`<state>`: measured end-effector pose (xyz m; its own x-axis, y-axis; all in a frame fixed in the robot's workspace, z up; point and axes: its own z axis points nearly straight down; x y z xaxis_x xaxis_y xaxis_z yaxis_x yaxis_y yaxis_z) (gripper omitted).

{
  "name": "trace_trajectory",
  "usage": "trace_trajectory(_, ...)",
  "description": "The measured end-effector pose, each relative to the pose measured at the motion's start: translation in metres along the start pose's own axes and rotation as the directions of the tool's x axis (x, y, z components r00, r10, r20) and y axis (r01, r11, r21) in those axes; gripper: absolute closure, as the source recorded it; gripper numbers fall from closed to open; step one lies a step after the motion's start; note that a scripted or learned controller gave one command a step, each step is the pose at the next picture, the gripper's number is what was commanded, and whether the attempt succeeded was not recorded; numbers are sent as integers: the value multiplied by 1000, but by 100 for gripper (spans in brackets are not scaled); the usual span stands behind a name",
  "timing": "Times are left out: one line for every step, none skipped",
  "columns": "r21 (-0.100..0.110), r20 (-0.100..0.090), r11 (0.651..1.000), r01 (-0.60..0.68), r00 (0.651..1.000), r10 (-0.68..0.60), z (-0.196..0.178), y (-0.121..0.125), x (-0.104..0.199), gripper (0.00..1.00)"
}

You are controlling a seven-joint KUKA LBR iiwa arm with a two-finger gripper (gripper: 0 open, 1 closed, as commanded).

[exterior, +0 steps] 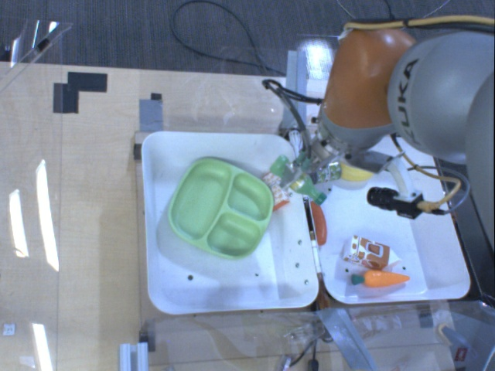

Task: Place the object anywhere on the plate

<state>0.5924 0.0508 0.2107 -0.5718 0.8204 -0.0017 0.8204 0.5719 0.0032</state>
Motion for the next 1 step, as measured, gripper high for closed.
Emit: trace_trajectory(-4,1,997,-75,997,75,-31,43,52,100)
